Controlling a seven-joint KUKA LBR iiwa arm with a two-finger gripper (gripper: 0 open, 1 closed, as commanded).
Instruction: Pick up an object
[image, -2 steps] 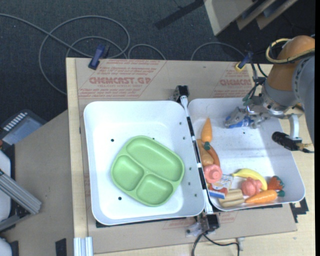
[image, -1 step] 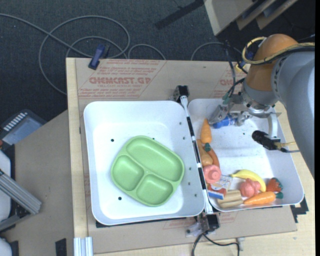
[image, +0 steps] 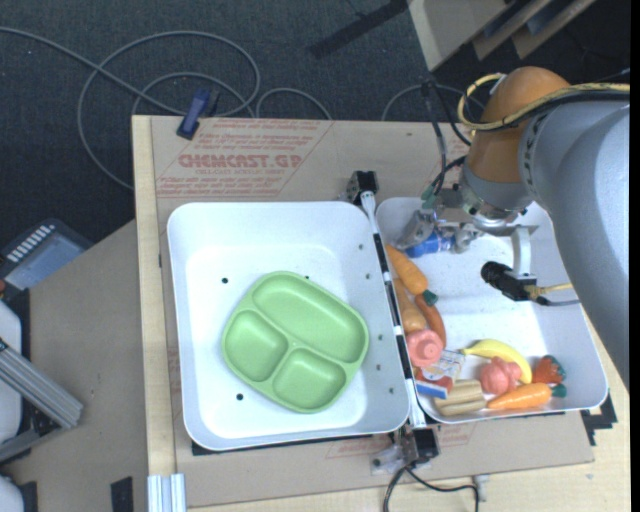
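Observation:
My gripper (image: 446, 234) hangs low over the far left corner of the right bin (image: 560, 330), under the arm's orange band (image: 510, 110). A small blue object (image: 427, 245) lies right beside it, touching or nearly so; the view does not settle whether it is gripped. Just in front lies an orange carrot (image: 406, 270) along the bin's left wall. Nearer the front are a pink toy (image: 425, 348), a banana (image: 497, 350), a pink-red fruit (image: 500, 375), a second carrot (image: 520, 398) and a tan roll (image: 456, 404).
The left bin (image: 200, 240) holds a green divided plate (image: 293, 342). A black part (image: 508, 280) with a cable juts from the arm over the right bin's middle. The grey arm covers the right bin's far right side. Cables lie on the floor behind the bench.

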